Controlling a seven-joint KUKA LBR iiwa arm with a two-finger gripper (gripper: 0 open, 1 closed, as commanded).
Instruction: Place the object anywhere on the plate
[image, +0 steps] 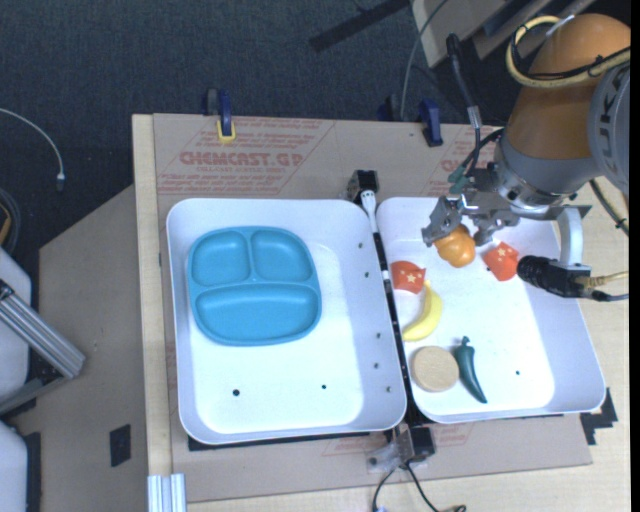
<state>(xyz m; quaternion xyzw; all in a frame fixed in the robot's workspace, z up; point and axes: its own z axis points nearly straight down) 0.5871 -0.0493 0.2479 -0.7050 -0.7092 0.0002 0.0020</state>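
Bright, even overhead light washes the white bins (290, 410) nearly shadowless, the dark floor (80, 60) stays dim, and focus is slightly soft.

Robotics lab, clamped board (300, 150), twin bins (190, 300), cables (40, 150)

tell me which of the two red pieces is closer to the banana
The red piece by the bin divider, touching the banana top. The other red piece lies farther right.

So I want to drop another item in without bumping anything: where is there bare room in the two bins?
Left white bin: bare floor below and right of the blue three-compartment plate. Right white bin: open at its lower right, past the dark green pepper. Crowded around the hand, orange fruit, red pieces and yellow banana.
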